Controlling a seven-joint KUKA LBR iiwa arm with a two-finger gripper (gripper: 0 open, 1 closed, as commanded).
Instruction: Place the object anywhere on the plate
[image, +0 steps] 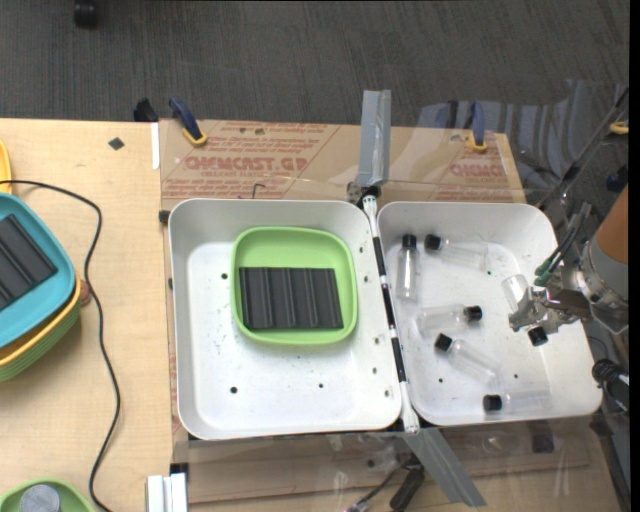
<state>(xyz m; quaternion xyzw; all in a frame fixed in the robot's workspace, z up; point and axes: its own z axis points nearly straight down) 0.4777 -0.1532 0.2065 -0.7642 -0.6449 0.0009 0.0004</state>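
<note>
1. A gripper (533, 318) is pictured low over the right bin (440, 400), near that bin's right edge. Whether it is clenched on anything cannot be told from this angle.
2. Clear vials (408, 268) with black caps are seen scattered across the right bin's floor, lying on their sides and mostly apart from one another. The nearest vial (514, 290) lies just beside the gripper and is judged the likeliest object of the task.
3. The green plate (295, 237) is shown in the left bin (280, 390), toward its far edge, with a dark ribbed insert (290, 298) laid in its well. No vial is seen on it, so the placing is judged not yet done.
4. The vials are judged light, stiff and smooth-walled, in plastic or glass. Being round, they may be expected to roll or slip sideways if pinched off-centre.
5. A hold across the middle of the barrel, square to its long axis, is judged safest. The black cap is a firmer target, but the tube would be left hanging from one end.
6. A gentle release low over the ribbed insert is advised, since its grooves could be expected to check a rolling tube.
</note>
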